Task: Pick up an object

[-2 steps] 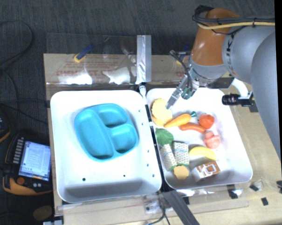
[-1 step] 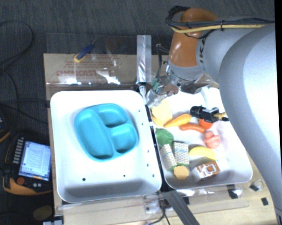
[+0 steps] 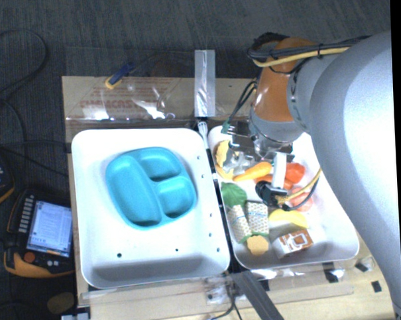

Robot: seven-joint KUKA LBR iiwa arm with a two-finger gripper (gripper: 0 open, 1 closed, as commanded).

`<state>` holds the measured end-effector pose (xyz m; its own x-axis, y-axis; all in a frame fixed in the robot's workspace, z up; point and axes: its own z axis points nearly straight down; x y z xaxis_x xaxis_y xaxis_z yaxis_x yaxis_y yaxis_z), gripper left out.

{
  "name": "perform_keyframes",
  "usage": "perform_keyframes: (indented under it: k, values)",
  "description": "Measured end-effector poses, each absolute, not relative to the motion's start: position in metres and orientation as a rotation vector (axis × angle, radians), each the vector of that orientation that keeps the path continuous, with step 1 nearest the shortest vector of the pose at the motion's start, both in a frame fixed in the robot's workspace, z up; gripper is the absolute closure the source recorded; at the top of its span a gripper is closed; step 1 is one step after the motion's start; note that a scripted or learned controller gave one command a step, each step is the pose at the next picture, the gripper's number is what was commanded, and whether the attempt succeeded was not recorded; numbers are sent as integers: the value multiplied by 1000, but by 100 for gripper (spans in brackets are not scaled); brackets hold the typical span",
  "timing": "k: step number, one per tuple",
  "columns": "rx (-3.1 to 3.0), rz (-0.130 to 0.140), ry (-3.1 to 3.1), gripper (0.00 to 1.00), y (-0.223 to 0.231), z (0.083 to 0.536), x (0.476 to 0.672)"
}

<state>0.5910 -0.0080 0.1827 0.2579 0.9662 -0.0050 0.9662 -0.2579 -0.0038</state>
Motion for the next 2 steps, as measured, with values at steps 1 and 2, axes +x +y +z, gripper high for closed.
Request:
perform_keyframes:
  k: [1, 2]
  values:
    - [2602, -10, 1761, 100, -48, 183, 533]
    - [2887, -9, 1237, 100, -55, 202, 516]
